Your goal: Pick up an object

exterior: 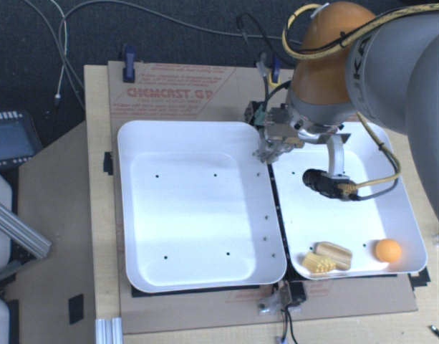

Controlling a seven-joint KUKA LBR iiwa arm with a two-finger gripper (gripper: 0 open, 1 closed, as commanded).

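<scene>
Three small objects lie along the front edge of the right bin: a tan oblong block, a ridged yellow piece touching its front left side, and an orange ball off to the right. The grey arm with its orange band reaches in over the back of the right bin. My gripper hangs at that bin's back left corner, close to the divide between the bins and well away from the three objects. Nothing is seen in its grasp.
The left bin sits beside the right one on a cardboard sheet. A black fitting with a yellow cable hangs from the wrist over the middle of the right bin. Cables trail behind the bench.
</scene>
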